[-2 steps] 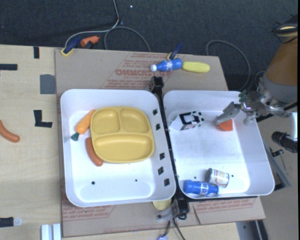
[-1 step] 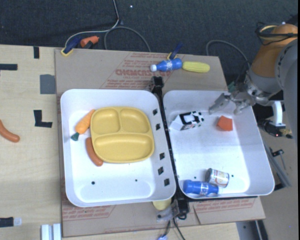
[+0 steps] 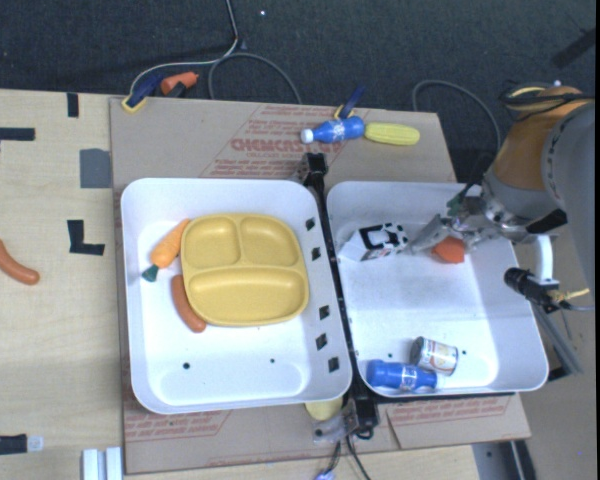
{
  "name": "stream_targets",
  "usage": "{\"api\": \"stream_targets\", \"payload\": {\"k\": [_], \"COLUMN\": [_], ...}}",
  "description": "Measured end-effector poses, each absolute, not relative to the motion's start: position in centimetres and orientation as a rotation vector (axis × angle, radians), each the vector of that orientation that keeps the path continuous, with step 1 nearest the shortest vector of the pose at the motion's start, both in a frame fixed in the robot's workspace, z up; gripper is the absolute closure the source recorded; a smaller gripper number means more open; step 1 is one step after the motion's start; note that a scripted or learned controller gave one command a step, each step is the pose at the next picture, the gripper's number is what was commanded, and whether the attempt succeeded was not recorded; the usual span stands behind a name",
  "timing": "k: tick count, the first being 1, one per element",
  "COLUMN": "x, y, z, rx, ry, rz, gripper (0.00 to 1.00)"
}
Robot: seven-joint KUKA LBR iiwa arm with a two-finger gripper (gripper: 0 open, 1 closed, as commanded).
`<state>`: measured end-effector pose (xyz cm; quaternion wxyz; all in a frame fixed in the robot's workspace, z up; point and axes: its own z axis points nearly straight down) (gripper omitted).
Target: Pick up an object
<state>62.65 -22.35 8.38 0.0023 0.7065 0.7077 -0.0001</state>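
My gripper [image 3: 427, 236] hangs low over the upper part of the right bin [image 3: 480, 303]. It sits between a white-and-black packet [image 3: 382, 239] on its left and a small orange-red object [image 3: 448, 252] just below it. I see nothing held in it. A small tin can [image 3: 437, 354] and a blue bottle [image 3: 400, 375] lie near the bin's front edge.
The left bin [image 3: 230, 373] holds a yellow divided plate [image 3: 245, 269], a toy carrot [image 3: 166, 247] and a sausage [image 3: 188, 306]. Another sausage [image 3: 12, 260] lies on the bench at far left. A blue and yellow clamp [image 3: 360, 131] sits behind the bins.
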Motion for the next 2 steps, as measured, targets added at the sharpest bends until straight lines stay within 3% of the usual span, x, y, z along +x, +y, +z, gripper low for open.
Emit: {"api": "stream_targets", "payload": {"k": [1,2], "x": [62.9,64.3], "y": [-22.4,-13.0], "z": [9.8,15.9], "rx": [2.211,2.209], "ry": [2.218,2.231], "rz": [0.001,0.008], "gripper": [1.00,1.00]}}
